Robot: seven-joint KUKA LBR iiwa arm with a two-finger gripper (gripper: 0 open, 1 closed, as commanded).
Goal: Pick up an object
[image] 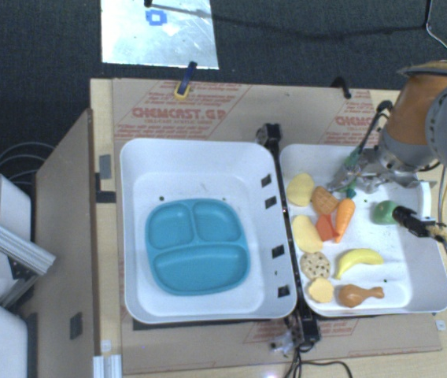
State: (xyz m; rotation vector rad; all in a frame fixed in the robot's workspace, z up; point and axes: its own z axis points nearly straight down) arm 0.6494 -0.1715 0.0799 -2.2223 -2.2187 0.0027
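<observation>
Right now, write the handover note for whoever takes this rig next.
Gripper: low in the right bin, at the top of the toy food pile; whether its fingers are open or shut cannot be told, and nothing shows held.
Things: carrot, banana, drumstick, cookie and green piece all lie in the right bin. The blue divided plate sits in the left bin.
Done: the arm is down at the pile.
Left: grasp one item and lift it.
</observation>
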